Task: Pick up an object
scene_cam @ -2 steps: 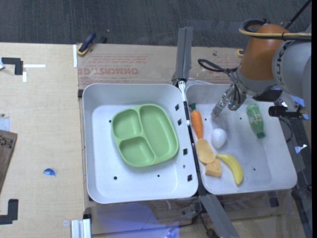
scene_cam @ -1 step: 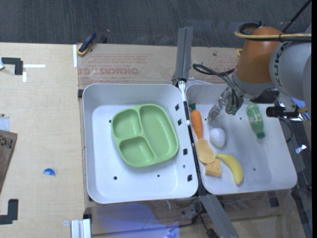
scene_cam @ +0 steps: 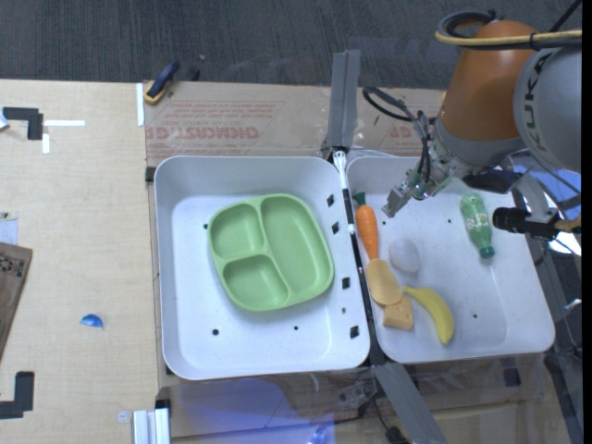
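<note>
One arm [scene_cam: 504, 72] reaching from right, claw [scene_cam: 405, 195] low over right bin [scene_cam: 518, 331]

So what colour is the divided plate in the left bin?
Light green, seen clearly in the camera view: divided plate.

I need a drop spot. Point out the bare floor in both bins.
Left bin: bare strips around the green plate, widest along the near wall. Right bin: bare between bottle and banana. Crowded by the divider: carrot.
</note>
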Tool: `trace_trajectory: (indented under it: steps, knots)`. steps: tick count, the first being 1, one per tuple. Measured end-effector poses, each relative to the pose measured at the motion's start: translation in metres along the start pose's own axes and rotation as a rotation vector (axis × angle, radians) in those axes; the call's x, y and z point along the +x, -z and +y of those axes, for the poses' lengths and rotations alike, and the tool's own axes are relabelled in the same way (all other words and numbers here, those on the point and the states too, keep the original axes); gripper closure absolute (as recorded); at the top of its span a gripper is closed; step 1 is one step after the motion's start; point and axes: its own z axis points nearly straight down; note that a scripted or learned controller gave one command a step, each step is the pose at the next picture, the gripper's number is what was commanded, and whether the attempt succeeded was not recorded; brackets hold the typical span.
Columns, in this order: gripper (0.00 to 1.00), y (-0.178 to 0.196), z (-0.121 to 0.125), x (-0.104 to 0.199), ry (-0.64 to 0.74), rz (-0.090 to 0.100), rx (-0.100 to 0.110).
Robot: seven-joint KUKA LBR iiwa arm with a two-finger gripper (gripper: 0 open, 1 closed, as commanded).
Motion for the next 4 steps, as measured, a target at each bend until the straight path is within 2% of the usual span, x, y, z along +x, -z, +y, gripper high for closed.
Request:
trace_trajectory:
  steps: [1, 2, 3, 4]
  knots:
    - [1.0, -0.003, -0.073, -0.014, 0.22, 0.0, 0.001]
    - [1.0, -0.1, -0.055, -0.025, 0.128, 0.0, -0.001]
    - [0.0, -0.1, -0.055, -0.025, 0.128, 0.001, 0.0]
    - [0.0, -0.089, -0.121, 0.024, 0.302, -0.006, -0.004]
